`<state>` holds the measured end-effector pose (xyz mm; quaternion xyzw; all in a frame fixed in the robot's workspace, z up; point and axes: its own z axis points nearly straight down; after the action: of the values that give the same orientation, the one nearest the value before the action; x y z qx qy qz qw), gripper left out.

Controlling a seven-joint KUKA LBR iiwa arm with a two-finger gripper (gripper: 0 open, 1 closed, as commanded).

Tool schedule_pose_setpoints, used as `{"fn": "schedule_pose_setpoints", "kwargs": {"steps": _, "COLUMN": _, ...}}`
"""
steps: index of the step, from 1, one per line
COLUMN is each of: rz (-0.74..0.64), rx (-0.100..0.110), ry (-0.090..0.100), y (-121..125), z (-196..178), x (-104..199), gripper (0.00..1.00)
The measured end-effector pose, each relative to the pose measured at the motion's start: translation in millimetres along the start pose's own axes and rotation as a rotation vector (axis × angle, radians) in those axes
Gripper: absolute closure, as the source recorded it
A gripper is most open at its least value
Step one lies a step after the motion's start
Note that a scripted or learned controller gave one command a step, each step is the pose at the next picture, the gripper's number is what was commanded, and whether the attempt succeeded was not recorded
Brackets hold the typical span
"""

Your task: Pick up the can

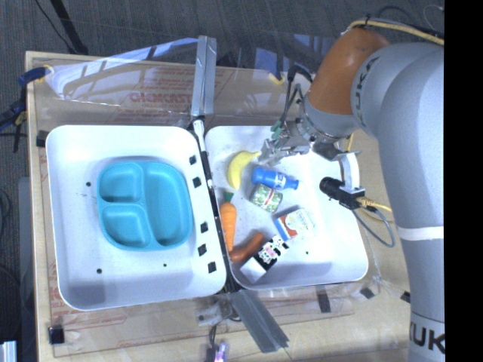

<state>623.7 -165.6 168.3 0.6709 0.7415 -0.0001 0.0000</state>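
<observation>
From the near edge of the right bin (pixel 343 266) back: small carton (pixel 270 253), sausage (pixel 247 246), carrot (pixel 228 222), then the can (pixel 266 197) on its side mid-bin, touching a blue bottle (pixel 273 178) behind it, with a lemon (pixel 240 168) beside them. To do this well I'd drop onto the can's free near side, clear of the bottle. The gripper (pixel 285 143) hangs at the far wall, arm reaching in steeply from the right; I cannot tell whether the fingers are spread or closed, and see nothing between them.

Blue divided tray (pixel 143 206) in left bin (pixel 68 277); right bin (pixel 339 266): lemon (pixel 240 168), carrot (pixel 228 225), blue bottle (pixel 273 178).
</observation>
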Motion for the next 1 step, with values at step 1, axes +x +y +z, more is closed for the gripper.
{"fn": "schedule_pose_setpoints", "kwargs": {"steps": 1, "rz": 0.000, "rx": 0.000, "ry": 0.000, "y": -0.1, "z": 0.2, "x": 0.0, "gripper": 0.00}}
